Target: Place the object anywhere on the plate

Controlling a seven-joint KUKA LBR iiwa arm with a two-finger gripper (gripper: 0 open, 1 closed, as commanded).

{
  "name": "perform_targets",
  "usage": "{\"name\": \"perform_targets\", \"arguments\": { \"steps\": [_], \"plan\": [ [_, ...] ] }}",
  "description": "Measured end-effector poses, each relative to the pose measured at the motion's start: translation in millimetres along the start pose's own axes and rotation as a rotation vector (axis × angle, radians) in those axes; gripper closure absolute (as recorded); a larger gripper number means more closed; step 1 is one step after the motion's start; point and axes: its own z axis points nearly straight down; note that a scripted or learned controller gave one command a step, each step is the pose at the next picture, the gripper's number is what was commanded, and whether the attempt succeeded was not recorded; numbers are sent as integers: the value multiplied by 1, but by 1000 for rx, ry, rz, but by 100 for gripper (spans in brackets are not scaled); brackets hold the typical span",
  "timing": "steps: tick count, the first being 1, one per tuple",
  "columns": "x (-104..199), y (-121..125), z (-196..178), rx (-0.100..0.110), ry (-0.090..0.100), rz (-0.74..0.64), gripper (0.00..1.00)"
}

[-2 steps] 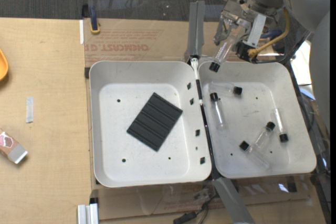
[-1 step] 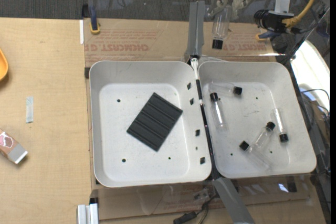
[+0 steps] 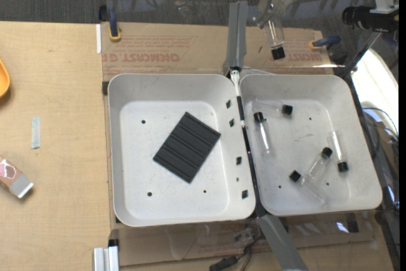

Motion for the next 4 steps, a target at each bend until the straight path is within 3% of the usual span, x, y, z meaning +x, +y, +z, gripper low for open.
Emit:
{"name": "perform_targets", "arguments": {
  "steps": [4],
  "plan": [
    [-1, 4, -29, 8, -7, -4, 100]
  ]
}}
